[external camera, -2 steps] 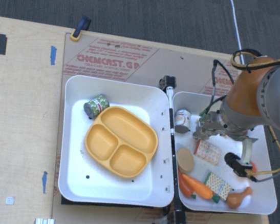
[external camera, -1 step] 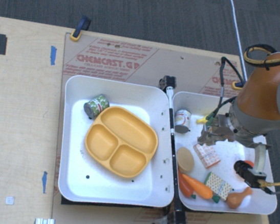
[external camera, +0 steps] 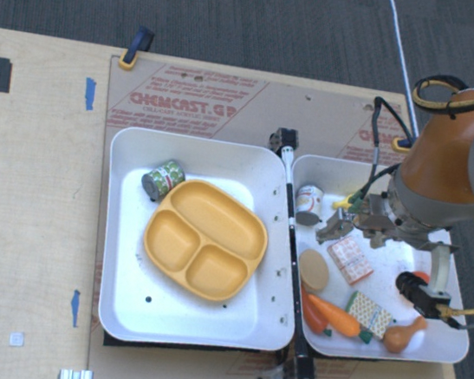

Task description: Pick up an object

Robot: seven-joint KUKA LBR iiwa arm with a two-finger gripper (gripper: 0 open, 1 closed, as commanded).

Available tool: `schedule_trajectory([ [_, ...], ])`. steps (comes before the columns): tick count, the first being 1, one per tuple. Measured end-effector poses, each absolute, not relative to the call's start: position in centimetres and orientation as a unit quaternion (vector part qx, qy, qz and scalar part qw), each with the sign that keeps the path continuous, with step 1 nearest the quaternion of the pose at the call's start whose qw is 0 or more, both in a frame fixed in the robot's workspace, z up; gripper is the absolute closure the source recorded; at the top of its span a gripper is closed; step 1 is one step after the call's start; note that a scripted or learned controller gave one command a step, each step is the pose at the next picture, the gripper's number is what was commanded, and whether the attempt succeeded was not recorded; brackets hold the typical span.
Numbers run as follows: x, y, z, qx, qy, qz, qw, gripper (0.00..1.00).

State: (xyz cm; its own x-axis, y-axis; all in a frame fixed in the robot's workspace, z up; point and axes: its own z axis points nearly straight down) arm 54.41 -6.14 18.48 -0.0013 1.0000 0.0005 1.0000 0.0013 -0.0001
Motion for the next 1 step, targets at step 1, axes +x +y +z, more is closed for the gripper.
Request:
schedule_trajectory([
  [1, 56.89, -9.82, 8.60, -0.707, -0.707, -0.0008, -0.001, 0.00],
])
